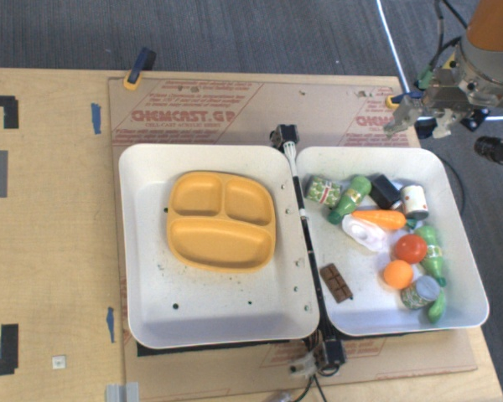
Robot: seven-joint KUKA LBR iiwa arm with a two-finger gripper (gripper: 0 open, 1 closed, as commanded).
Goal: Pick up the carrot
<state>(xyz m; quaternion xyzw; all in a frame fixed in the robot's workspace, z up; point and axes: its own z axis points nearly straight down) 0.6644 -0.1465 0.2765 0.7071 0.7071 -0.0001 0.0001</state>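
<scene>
Grey carpet behind, plywood bench (50,224) with a cardboard sheet under two white bins. Left bin (142,308) has the yellow divided plate (221,219). Right bin (461,224) holds the clutter.

Your carrot (379,219) lies roughly flat in the upper middle of the right bin, long axis left-right, tip pointing left. It sits on or against the white bottle (365,234), with the red tomato (411,248) just beside its right end and the green bottle (350,196) near its upper left. Black block (384,191) and white roll (414,200) are just above it.

Gripper (440,111) hangs above the far edge of the right bin, well apart from the carrot, nothing in it. Can't tell from this angle how the claw is set.

My read on doing it well: come straight down over the carrot's thick middle, close across the short axis. Keep the fingers off the tomato side. Expect the carrot to roll off the white bottle on contact, so descend slowly and centred.
</scene>
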